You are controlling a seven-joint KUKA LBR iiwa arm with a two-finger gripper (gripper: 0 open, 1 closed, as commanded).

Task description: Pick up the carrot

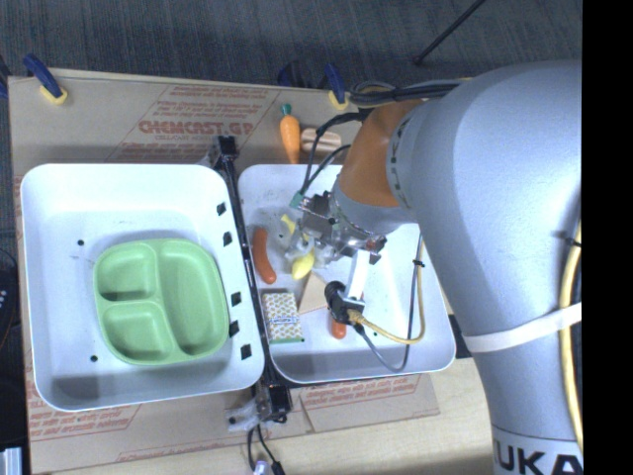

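Reaching in from the right, the arm [495,216] hangs over the right bin [415,349], its end effector [315,234] low among the clutter; I cannot tell its grip. Well apart, the carrot [289,135] lies on the table beyond the bin's far rim.

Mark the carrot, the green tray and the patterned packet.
orange carrot with green top [289,137]: camera view, mid body.
green three-compartment plastic tray [158,256]: camera view, centre divider.
small checkered packet [283,317]: camera view, centre face.

glossy white plastic bins [59,206], matt green tray [158,300]
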